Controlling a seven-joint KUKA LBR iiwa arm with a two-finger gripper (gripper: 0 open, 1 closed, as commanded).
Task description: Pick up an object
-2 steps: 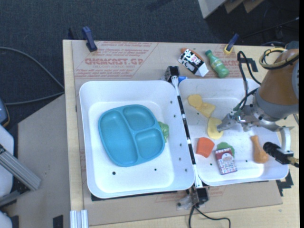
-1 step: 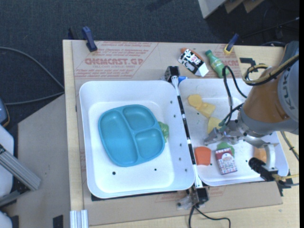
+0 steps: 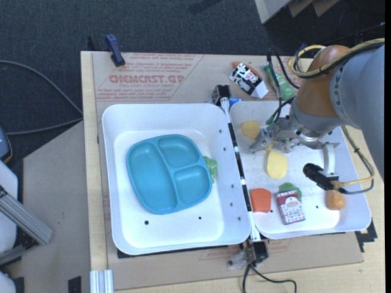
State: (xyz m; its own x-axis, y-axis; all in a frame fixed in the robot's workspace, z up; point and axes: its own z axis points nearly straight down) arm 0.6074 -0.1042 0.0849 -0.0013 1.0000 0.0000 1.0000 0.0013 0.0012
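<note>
gripper (image 3: 269, 140): low in right bin (image 3: 351, 221), near its left edge; fingers blurred, can't tell how far open, nothing seen held
likely target: pale yellow piece (image 3: 277, 163), just below gripper, mid-bin
neighbours: small yellow item (image 3: 250, 129) near top-left corner; orange block (image 3: 261, 200) and red packet (image 3: 291, 206) by front edge
risk: probably closes beside it, nudging it away

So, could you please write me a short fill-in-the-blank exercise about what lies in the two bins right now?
1. The blue divided plate lies in the ____ bin.
2. The small red carton lies in the ____ bin.
3. The plate has ____ compartments.
4. Between the two bins runs a ____ strip.

Missing words: left; right; three; black
</note>
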